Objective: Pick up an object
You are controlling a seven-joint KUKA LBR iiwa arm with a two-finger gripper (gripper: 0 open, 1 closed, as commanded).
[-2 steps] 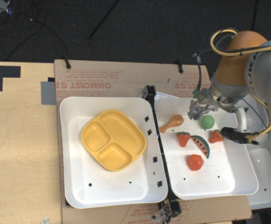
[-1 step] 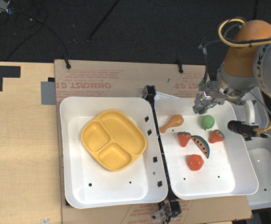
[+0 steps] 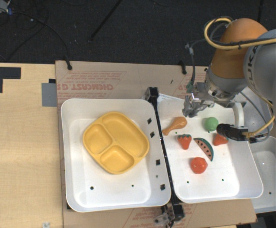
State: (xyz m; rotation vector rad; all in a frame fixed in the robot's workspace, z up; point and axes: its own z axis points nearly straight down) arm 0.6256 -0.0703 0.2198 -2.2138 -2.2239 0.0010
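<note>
Nearest the camera in the right bin (image 3: pixel 252 186), a red tomato (image 3: pixel 199 165) is seen, with a watermelon slice (image 3: pixel 205 148) and a strawberry (image 3: pixel 184 141) just beyond it. Farther back, a chicken drumstick (image 3: pixel 175 125) lies with its long axis slanting from lower left to upper right. The gripper (image 3: pixel 191 109) is found just above and right of the drumstick's thick end, nothing visibly held; whether it is apart or together cannot be told. A green ball (image 3: pixel 211 123) sits right of the drumstick. A yellow tray (image 3: pixel 115 142) is left of it, in the left bin (image 3: pixel 76 184).
</note>
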